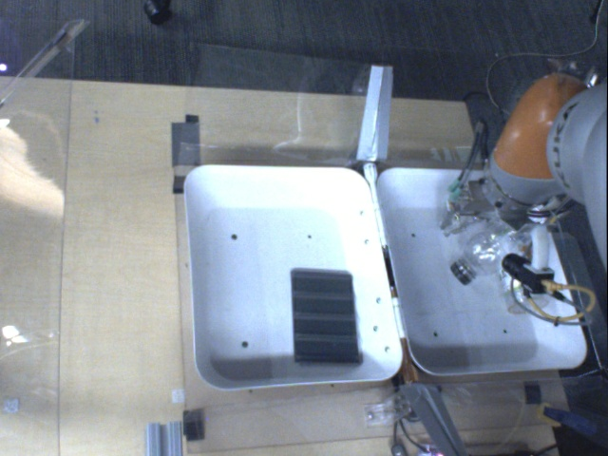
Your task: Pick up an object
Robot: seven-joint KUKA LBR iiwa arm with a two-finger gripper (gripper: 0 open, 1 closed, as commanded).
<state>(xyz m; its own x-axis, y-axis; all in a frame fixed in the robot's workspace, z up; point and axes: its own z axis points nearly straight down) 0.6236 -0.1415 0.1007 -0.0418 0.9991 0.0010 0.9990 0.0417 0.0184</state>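
A black ribbed rectangular block [325,316] lies flat in the left bin [218,255], toward its front edge and right of centre. My gripper [475,238] hangs low over the right bin [418,293], near its middle, under the orange-banded wrist [528,131]. A glinting, clear-looking mass sits around the gripper's tip, and a small dark piece [463,272] shows just below it. I cannot tell whether that piece is a loose object or part of the gripper. The gripper is far from the black block, across the divider between the bins.
A yellow cable loop [551,304] and a black fitting [518,267] hang off the arm over the right bin's right side. A metal post [374,122] stands behind the bins' shared wall. Clamps sit at the bench's front edge [418,416].
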